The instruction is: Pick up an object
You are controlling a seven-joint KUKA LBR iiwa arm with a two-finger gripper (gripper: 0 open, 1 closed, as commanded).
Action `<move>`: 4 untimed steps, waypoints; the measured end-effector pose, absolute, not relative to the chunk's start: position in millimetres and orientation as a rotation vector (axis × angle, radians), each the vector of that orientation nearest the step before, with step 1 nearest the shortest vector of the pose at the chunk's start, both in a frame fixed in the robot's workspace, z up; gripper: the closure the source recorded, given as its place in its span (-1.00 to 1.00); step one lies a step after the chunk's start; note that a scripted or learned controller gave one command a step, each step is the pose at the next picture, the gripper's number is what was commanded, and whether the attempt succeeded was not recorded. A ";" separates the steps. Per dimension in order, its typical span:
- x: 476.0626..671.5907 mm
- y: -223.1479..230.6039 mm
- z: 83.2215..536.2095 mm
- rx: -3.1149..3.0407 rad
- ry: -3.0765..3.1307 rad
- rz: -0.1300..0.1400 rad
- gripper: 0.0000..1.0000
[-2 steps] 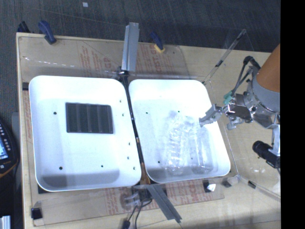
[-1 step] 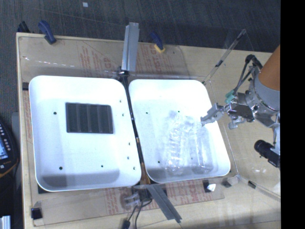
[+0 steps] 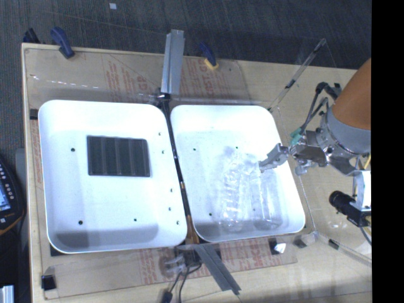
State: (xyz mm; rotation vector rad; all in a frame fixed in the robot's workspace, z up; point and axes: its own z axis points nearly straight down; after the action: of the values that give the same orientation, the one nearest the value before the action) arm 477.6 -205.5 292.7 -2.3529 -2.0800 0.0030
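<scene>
A dark grey ribbed rectangular block (image 3: 118,156) lies flat in the left white bin (image 3: 57,115), toward its back middle. In the right white bin (image 3: 208,122), a heap of clear crinkled plastic, like see-through bottles (image 3: 243,191), lies from the middle to the front right. My gripper (image 3: 273,158) reaches in from the right and hangs over the right bin's right side, just above the upper right end of the clear plastic. Nothing can be seen held in it.
A grey metal bar (image 3: 172,62) stands at the back between the bins, and another metal bracket (image 3: 211,267) sits at the front. Blue clamps (image 3: 62,43) (image 3: 207,54) grip the bench's back edge. A dark device (image 3: 6,194) sits at the far left.
</scene>
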 end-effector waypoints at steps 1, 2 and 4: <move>478.0 -187.4 291.7 -1.963 -2.450 0.002 -1.00; 476.8 -209.5 269.2 -2.230 -2.205 0.004 -1.00; 489.2 -155.9 296.6 -2.431 -1.992 0.002 1.00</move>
State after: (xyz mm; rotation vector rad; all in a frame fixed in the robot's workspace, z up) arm 489.2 -155.9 296.6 -2.4315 -1.9915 0.0015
